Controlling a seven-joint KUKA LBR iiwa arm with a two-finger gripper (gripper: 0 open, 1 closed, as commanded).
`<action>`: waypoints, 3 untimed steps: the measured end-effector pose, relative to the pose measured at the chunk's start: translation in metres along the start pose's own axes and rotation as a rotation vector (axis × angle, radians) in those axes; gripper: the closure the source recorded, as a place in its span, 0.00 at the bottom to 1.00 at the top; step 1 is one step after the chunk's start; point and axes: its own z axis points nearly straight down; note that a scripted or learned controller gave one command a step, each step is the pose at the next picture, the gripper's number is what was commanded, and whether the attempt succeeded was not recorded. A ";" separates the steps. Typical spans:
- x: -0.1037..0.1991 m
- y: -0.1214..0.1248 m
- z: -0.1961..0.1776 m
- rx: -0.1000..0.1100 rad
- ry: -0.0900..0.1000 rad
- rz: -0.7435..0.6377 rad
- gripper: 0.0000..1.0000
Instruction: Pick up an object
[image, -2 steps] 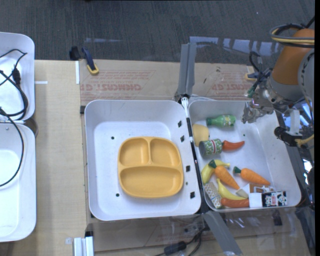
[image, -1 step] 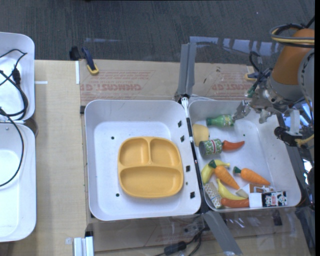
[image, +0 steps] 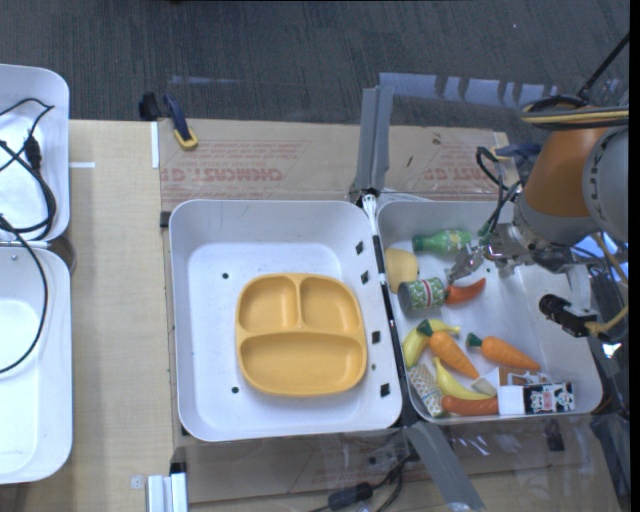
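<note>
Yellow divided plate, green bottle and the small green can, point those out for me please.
Yellow divided plate (image: 300, 334): camera view, on the ridge between its compartments.
Green bottle (image: 443, 241): camera view, on the middle of its body.
Small green can (image: 423, 293): camera view, on its label side.

The scene is evenly and brightly lit from above; soft shadows are cast, and the bins (image: 190, 300) are slightly overexposed.

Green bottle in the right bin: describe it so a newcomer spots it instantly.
Look in the right bin, along its far wall. The green bottle lies there on its side, just left of the gripper. It is the one all-green item; the can nearer the camera has a label.
</note>
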 end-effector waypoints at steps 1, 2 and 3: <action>-0.002 0.037 -0.001 -0.003 -0.002 -0.219 0.00; -0.036 0.039 -0.002 -0.004 -0.002 -0.221 0.00; -0.001 -0.019 0.000 -0.001 0.000 -0.238 0.00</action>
